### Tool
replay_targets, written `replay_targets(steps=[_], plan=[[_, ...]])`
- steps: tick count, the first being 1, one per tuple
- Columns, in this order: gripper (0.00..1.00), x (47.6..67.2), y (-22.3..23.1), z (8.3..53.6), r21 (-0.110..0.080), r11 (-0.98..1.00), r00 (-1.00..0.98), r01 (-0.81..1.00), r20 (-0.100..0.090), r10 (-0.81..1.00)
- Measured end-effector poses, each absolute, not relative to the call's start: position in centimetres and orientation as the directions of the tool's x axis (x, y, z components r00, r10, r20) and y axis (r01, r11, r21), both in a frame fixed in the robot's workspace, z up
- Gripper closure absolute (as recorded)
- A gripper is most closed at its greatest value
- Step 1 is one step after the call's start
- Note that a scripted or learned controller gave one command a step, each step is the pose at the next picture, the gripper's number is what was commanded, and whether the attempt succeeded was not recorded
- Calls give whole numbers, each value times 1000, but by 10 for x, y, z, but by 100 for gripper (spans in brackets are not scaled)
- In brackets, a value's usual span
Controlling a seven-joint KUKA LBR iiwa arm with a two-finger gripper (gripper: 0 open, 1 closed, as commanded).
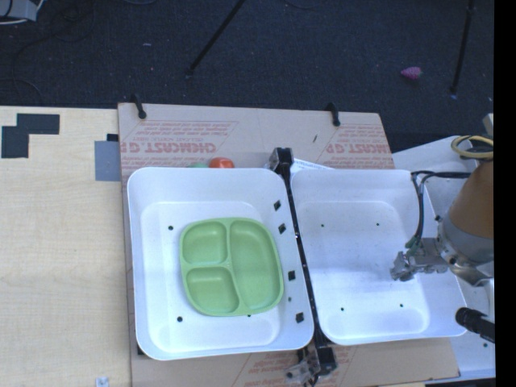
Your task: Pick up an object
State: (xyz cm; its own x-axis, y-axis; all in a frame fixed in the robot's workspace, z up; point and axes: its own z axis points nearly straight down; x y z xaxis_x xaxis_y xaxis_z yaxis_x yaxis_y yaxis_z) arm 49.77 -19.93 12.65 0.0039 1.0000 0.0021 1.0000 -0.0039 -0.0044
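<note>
You are looking at two shallow white plastic bins side by side. The left bin (153,216) is holding a light green plastic plate with three sections (230,266), lying flat in its middle. The grey arm's gripper (405,266) is hanging low over the right bin (355,216), near its right wall. You cannot tell how its hand is set.

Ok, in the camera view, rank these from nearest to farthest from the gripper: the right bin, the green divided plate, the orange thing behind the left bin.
Measured from the gripper:
1. Right bin: gripper sits at its right wall.
2. Green divided plate: in the left bin.
3. Orange thing: behind the left bin's back rim.
</note>
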Motion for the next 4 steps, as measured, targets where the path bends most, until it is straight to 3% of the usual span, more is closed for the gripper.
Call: replay_targets(steps=[1, 2, 3, 4], plan=[[100, 494, -206, 186, 2, -3, 3, 1000, -1, 1000], [100, 503, -211, 244, 4, 1, -1, 1000, -2, 1000], [100, 503, -212, 261, 0, 1, -1, 1000, 0, 1000], [100, 505, -161, 248, -3, 4, -4, 1000, 3, 1000]])
